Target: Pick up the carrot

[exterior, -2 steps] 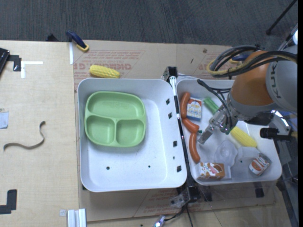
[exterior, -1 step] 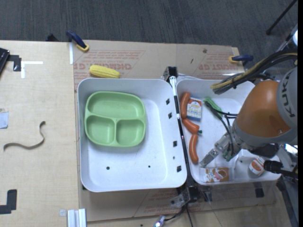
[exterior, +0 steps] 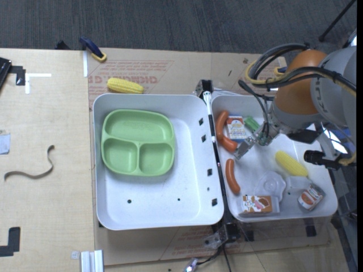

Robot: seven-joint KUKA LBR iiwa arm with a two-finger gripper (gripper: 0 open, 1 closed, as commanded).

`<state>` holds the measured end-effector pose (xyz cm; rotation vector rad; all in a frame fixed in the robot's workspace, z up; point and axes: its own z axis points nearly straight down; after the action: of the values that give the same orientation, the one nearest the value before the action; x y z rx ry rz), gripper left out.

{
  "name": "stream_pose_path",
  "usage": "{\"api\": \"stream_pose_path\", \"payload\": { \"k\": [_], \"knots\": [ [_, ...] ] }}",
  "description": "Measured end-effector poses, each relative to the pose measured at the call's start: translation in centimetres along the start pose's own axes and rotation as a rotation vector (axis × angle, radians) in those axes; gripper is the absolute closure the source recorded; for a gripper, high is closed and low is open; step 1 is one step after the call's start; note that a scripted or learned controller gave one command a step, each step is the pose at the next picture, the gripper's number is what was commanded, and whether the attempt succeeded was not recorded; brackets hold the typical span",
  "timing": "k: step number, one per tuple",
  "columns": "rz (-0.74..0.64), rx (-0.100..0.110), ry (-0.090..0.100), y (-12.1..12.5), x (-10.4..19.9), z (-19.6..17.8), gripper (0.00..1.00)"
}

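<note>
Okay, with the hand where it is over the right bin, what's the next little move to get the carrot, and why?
Probably a short shift of the hand toward the left wall of the right bin, then down. It sits just right of the curved carrot lying there, not yet over it. A second orange piece lies nearer the front, and the small carton crowds the carrot's right side.

camera: fixed overhead | slanted down | both bins (exterior: 153,220)
</note>
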<state>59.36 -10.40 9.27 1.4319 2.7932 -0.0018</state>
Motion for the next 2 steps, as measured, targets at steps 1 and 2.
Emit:
{"api": "stream_pose_path", "payload": {
  "k": [1,2],
  "knots": [
    [0.044,-0.001,-0.002,5.55,-3.65,-0.04,0.00],
    [0.349,0.000,-0.002,5.26,-3.99,-0.03,0.00]
  ]
}}
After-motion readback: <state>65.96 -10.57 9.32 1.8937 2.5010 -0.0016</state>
